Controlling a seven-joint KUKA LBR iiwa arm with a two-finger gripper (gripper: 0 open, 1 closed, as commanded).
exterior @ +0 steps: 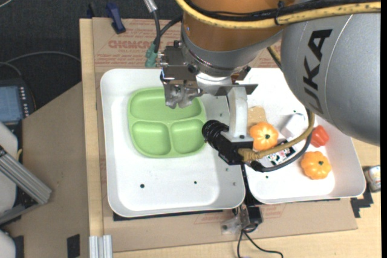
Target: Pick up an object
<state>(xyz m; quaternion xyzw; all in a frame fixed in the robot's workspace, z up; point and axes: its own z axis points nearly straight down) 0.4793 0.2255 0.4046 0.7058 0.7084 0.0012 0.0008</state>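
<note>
1. Pincer (176, 98) sits low over the upper rim of the green divided tray (166, 121), at the tray's big top compartment. I cannot tell how it is set, since the metal head blurs into itself there, and I see nothing carried in it.
2. Tray is the nearest thing, directly under and just below the pincer, lying in the left white bin (163, 190). Its three compartments look bare.
3. Right of the pincer, across the divide between the bins, an orange pumpkin-like toy (263, 135) rests in the right white bin (338, 184), partly behind the arm's black cable fitting.
4. Farther right and lower, a second orange toy (315, 165) lies near that bin's front edge, with a red piece (319, 136) just above it and a white block (292, 125) nearby.
5. My reading: this is the reach-and-descend step, aimed at the tray's rim, with no grasp made yet.
6. Next move, I'd judge, calls for closing squarely on that thin rim, then lifting straight up; a shallow bite could easily slip off.
</note>
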